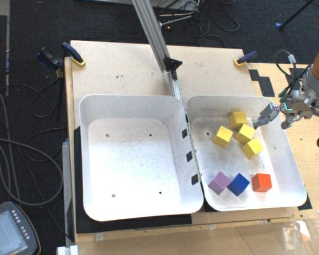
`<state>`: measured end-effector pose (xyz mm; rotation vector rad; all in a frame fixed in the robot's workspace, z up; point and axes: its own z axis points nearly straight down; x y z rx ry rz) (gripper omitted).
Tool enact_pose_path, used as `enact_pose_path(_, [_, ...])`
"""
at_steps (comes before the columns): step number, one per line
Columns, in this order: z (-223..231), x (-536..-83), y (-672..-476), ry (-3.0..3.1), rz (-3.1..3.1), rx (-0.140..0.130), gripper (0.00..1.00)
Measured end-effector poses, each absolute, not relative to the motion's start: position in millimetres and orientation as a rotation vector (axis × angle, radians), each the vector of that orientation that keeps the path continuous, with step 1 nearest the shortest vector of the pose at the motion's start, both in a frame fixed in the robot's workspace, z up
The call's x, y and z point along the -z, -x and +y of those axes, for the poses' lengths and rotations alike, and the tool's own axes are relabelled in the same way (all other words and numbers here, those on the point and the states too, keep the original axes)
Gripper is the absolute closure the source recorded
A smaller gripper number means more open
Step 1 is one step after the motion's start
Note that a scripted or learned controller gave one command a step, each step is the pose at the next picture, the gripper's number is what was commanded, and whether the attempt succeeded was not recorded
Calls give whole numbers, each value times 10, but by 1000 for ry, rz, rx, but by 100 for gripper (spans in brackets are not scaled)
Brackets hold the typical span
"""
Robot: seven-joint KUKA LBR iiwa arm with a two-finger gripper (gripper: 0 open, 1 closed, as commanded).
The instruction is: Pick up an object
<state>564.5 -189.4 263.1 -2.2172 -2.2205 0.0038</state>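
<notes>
Hand (274,117) of mine hangs at the right rim of the right bin (293,170), fingers spread and holding nothing, one grey finger (265,115) slanting down toward the cluster of yellow cubes. Nearest me along the front of that bin sit the orange cube (261,182), the blue cube (238,184) and the purple cube (219,183), the blue one touching the purple, so a grasp there could catch two at once or push one aside. Beyond them lie four yellow cubes: the lowest (252,148), then one (245,133) just beside my fingertip, one (237,119) behind it, and one (223,136) a little apart to the left. My worry is the packing: those three right-hand cubes touch or nearly touch, so I judge a finger may land on top of a neighbour instead of slipping between, and the cube would tilt or skid out. I am also close to the bin wall, which could block the outer finger. Farther off, the left bin (95,142) and the desk (127,62) pose no trouble.
</notes>
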Motion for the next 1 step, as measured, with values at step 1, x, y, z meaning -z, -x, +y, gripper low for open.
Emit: enact_pose_path(1, [-1893, -2657, -5653, 2219, -2224, 0, 0])
